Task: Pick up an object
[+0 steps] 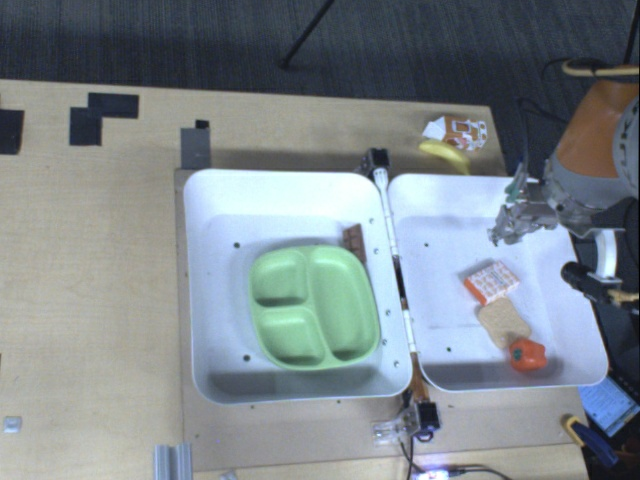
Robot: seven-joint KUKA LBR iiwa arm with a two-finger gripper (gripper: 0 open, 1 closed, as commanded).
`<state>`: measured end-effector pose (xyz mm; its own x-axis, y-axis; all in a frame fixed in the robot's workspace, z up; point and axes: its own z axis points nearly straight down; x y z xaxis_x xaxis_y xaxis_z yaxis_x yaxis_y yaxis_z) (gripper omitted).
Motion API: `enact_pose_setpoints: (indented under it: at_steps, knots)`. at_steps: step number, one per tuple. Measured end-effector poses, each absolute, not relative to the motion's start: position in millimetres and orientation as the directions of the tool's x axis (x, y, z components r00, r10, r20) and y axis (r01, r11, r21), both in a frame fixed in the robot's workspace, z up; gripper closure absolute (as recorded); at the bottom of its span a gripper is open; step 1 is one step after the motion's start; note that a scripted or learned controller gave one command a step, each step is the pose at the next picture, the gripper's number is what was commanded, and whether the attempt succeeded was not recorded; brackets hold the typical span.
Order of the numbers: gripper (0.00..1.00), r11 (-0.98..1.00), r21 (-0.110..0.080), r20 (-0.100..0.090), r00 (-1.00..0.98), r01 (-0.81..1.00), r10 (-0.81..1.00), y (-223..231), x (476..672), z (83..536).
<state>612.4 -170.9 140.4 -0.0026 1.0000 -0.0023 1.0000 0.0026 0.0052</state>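
Your gripper (510,223) hangs over the far right part of the right bin (440,203); its jaws are too small and blurred to tell their state. The orange-and-white box (491,282), tan slab (502,321) and red-orange toy (528,355) lie nearer you, apart from it. A brown item (353,238) sits half hidden behind the green divided plate (313,305) in the left bin (215,268).

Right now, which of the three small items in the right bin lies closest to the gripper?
The orange-and-white patterned packet. It lies just below-left of the gripper, while the tan slice and the red-orange piece sit further toward the bin's near edge.
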Motion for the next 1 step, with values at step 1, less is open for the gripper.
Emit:
enact_pose_setpoints:
  at_steps: [1]
  knots:
    - [0.0,0.004,0.003,-0.001,-0.004,1.0,1.0,-169.8,612.3,139.7]
